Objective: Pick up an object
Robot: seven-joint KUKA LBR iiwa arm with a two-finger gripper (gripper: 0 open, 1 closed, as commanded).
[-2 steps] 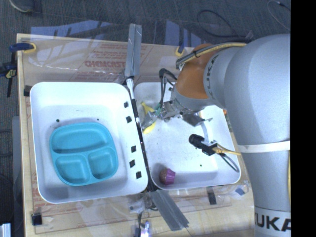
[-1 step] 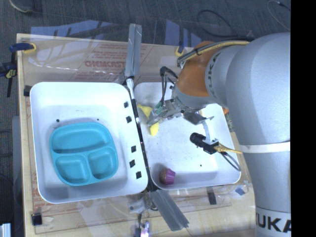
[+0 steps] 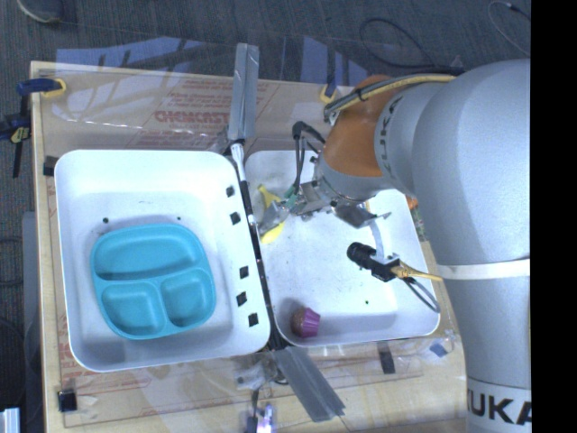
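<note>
Pincer (image 3: 287,204) first: it is in the right bin (image 3: 335,282), close to the wall that bin shares with its neighbour. From this slant you cannot tell whether it stands wide or narrow, nor whether anything is in it.

Just beside the pincer, on the side away from the arm, lies the yellow object (image 3: 271,229). It is a small piece tucked against that shared wall, and it looks the likeliest thing to lift. Whether the pincer touches it or merely hangs next to it, you cannot tell either.

That is where your risk sits, I judge. A thing pressed against a sloping wall leaves little room on its far side. A close there could catch only an edge, and the piece could slip out on the rise or be shoved further up the wall. Go lower and the pincer may strike the floor or the wall and shift the bin on the tabletop (image 3: 108,97).

Well apart from the pincer, down the view near the same bin's rim, a purple object (image 3: 307,321) lies in open floor. If the yellow piece fails, that looks the easier target.

Farthest from the pincer, beyond the shared wall, a blue divided tray (image 3: 149,282) lies flat in the left bin (image 3: 72,197). It looks too broad and low for an easy grip.
</note>
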